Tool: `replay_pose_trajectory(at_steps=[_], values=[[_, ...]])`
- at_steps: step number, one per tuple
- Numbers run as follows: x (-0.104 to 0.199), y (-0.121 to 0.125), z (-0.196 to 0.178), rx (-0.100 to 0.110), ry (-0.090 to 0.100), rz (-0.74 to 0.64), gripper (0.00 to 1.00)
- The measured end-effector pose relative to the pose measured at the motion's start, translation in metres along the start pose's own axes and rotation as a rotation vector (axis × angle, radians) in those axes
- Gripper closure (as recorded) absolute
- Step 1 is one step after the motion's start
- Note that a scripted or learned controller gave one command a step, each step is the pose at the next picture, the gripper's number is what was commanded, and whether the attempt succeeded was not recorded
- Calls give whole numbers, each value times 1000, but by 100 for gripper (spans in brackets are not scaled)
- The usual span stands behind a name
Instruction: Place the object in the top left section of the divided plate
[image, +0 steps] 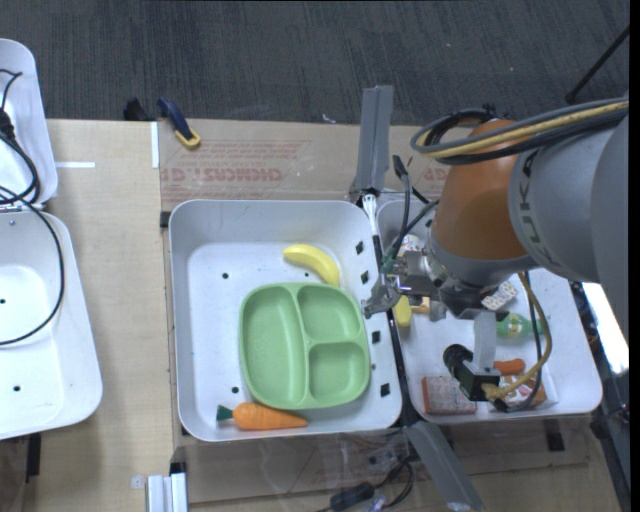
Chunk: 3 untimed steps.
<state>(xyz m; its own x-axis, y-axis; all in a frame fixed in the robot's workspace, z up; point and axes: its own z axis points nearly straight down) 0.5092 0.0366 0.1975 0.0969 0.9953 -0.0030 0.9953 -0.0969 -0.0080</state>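
Thick grey arm (585, 190): rounded link, matte, smooth casing. Glossy orange band (478, 215): dome-shaped, above wrist. Long cable bundle (540, 128): black and tan hoses, looped over top of orange band, running along grey link. Darker grey ring (470, 283) beneath band. Small gripper (393, 292): silver-grey metal, angular parts, thin black wires around it.

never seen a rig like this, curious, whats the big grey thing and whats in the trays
This is one photo from a fixed camera above a bench, looking down at a slant. The big grey and orange thing is a robot arm reaching in from the right. Its end effector hangs over the right bin, near some small items; whether it holds anything I cannot tell. The left bin holds a green divided plate, a yellow banana and an orange carrot.
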Motion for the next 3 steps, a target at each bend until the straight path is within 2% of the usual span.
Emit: replay_pose_trajectory(at_steps=[1, 2, 3], values=[[-2, 1, -5, 6, -3, 5, 100], [-8, -26, 10, 1, 0, 230, 100], [46, -36, 10, 1, -2, 31, 100]])
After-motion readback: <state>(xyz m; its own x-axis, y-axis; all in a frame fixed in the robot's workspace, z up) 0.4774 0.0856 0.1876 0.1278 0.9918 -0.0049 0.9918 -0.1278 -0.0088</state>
